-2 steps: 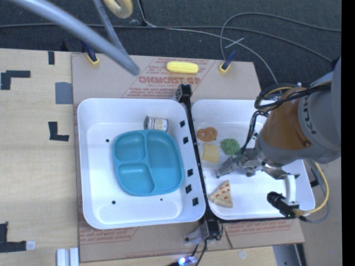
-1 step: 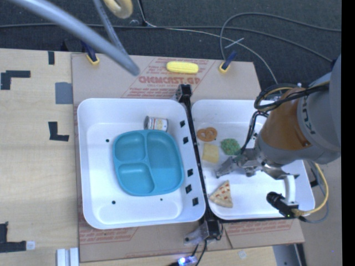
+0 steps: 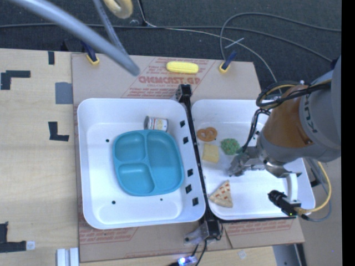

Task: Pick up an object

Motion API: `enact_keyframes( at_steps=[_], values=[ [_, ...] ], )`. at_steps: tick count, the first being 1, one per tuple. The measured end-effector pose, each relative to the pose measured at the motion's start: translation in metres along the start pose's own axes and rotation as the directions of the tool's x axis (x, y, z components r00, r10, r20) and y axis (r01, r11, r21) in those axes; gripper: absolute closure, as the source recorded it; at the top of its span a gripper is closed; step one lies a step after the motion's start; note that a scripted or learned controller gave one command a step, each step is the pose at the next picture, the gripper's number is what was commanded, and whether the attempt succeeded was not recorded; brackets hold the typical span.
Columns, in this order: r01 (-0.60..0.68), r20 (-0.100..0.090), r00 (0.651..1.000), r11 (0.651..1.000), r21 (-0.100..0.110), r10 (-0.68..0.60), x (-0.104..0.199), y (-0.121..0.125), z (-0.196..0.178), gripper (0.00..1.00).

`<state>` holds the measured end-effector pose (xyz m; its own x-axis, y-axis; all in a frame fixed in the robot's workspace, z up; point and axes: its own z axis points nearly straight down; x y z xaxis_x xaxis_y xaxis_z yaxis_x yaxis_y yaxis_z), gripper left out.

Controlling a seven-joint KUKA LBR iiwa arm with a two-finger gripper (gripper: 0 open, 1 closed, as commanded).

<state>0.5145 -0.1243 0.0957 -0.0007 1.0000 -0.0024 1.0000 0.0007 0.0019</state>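
The arm reaches in from the right and hangs low over the right bin [image 3: 252, 209], its gripper [image 3: 238, 165] down among the small food pieces there. From this slanted overhead view the fingers are too dark and too small to read, so whether they are released, clenched or grasping anything cannot be told.

No single object is named by the task, so any of the pieces could serve. In the right bin lie a pretzel [image 3: 207, 133] toward the far left corner, a yellow cheese block [image 3: 211, 153] just in front of it, a green broccoli piece [image 3: 230, 146] beside the cheese and just beside the gripper, and a pizza slice [image 3: 222, 194] nearer the front edge. All four appear to rest on the bin floor (none looks lifted).

The left bin [image 3: 91, 165] carries a blue divided plate [image 3: 148, 162] with a small can [image 3: 156, 123] lying behind it, well apart from the gripper. A yellow banana-like toy [image 3: 182, 67] sits on the desk beyond the bins.

As a judgement, the task looks to be at the reaching or closing stage: the gripper is down near the broccoli and cheese, but no pick is shown. What remains is a secure grip on one piece and a lift clear of the bin.
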Motion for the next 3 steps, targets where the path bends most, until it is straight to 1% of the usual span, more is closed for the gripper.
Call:
enact_keyframes(
  at_steps=[1,2,3],
  values=[
    [-0.001,-0.002,1.0,1.0,0.0,0.001,-0.004,-0.002,-0.043,1.0],
    [0.0,-0.001,1.0,1.0,-0.002,0.0,-0.01,-0.003,-0.104,1.0],
    [0.001,-0.001,1.0,1.0,-0.003,-0.001,-0.01,-0.002,-0.157,1.0]
  ],
)
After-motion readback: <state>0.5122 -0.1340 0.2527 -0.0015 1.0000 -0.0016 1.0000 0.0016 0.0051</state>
